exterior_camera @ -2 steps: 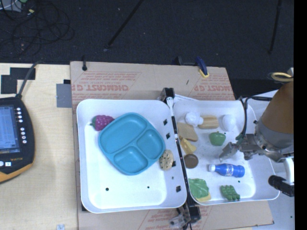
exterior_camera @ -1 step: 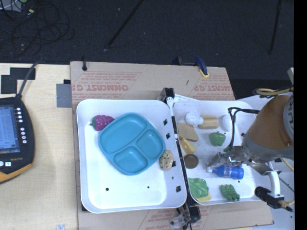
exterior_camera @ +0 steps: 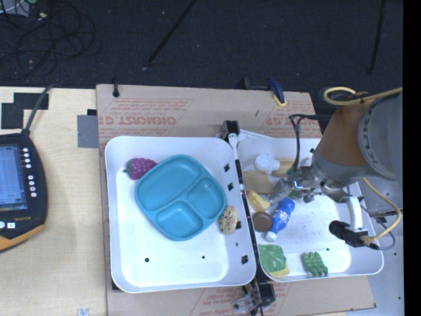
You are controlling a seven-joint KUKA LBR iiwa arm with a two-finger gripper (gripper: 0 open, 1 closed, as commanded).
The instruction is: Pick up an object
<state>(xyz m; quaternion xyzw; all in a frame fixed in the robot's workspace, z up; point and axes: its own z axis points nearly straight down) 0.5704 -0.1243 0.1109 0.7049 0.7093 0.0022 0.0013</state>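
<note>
My gripper [exterior_camera: 290, 187] hangs low over the right bin [exterior_camera: 368, 263], in its upper middle. Just below it a blue bottle with a white cap [exterior_camera: 281, 218] lies tilted. A white object [exterior_camera: 266, 162] rests to the gripper's upper left. A yellow item [exterior_camera: 257, 199] and a brown round item [exterior_camera: 262, 222] lie along the bin's left wall. At the front of this bin are a green and yellow sponge-like piece [exterior_camera: 273, 259] and a green ridged toy [exterior_camera: 314, 263]. The wrist hides whatever lies directly under the gripper.
The left bin [exterior_camera: 171, 272] holds a blue divided plate [exterior_camera: 181, 196], a purple bunch of grapes [exterior_camera: 139, 168] at its back left and a speckled cookie [exterior_camera: 228, 219] by the divider. A black cable plug [exterior_camera: 348, 234] hangs at the arm's right. A control pendant [exterior_camera: 16, 189] sits far left.
</note>
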